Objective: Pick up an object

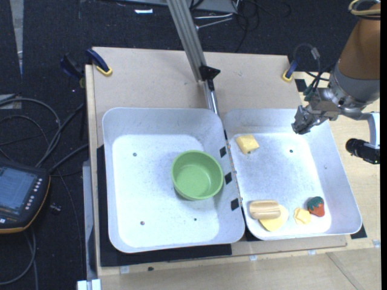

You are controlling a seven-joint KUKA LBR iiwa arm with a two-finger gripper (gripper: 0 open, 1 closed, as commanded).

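objects for picking lie in the right bin (338, 180): a yellow chunk (247, 144) near its upper left corner, a tan bun-like piece (264, 208) on a yellow wedge (273, 222) along the lower edge, then a small yellow piece (302, 216) touching a red and green toy (315, 206). the left bin (121, 162) holds a green bowl (196, 174), upright. the tool (301, 124) hangs over the right bin's upper right rim, holding nothing visible; whether it is wide or narrow i cannot tell.
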